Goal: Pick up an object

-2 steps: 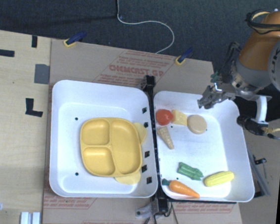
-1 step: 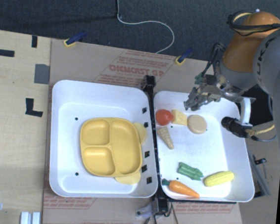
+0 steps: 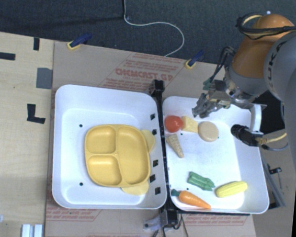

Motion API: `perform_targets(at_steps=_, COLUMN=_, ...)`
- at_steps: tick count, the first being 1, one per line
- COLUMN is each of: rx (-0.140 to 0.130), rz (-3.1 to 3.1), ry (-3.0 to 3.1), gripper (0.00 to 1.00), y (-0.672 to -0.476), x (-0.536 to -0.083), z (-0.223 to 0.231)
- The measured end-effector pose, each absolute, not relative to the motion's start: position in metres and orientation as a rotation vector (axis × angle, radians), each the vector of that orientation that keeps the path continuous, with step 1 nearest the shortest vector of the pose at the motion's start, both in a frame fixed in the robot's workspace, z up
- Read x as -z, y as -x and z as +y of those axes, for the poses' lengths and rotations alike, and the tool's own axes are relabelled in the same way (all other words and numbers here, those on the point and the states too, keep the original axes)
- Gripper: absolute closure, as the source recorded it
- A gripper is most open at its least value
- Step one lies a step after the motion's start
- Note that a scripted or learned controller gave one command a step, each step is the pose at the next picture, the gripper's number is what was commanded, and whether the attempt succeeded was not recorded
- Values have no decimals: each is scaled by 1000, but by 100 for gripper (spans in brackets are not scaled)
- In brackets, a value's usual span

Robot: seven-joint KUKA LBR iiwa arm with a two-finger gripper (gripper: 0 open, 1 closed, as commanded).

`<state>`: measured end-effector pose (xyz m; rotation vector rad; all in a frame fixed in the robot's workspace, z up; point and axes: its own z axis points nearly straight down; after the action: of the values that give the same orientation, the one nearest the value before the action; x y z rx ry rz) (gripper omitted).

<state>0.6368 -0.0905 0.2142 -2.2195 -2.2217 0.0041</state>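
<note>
Tomato (image 3: pixel 173 124): red, round, at the right bin's far left, touching the pale wedge.
Pale wedge (image 3: pixel 190 125): cream-yellow, flat, between tomato and bun.
Bun (image 3: pixel 208 131): tan, round, just right of the wedge.
Cone (image 3: pixel 175 144): beige, lying flat, below the tomato.
Green vegetable (image 3: pixel 201 181): dark green, lying flat.
Corn (image 3: pixel 231 188): yellow, tilted, beside the green vegetable.
Carrot (image 3: pixel 194 199): orange, along the near wall.

Place: robotics lab, probably | bench: cardboard sheet (image 3: pixel 142 72) clipped down over a taped wooden top | rig: grey-and-orange arm (image 3: pixel 271 49) over two white bins (image 3: pixel 67 133) | props: toy food and a yellow divided tray (image 3: pixel 116 156) | loose white cable (image 3: pixel 158 24) on dark carpet behind
</note>
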Motion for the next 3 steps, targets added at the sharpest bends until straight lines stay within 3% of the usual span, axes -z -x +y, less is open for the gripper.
perform_targets(at_steps=3, rx=-4, rz=-2222, ry=2220, gripper=100, y=-642, x=-214, z=-91)
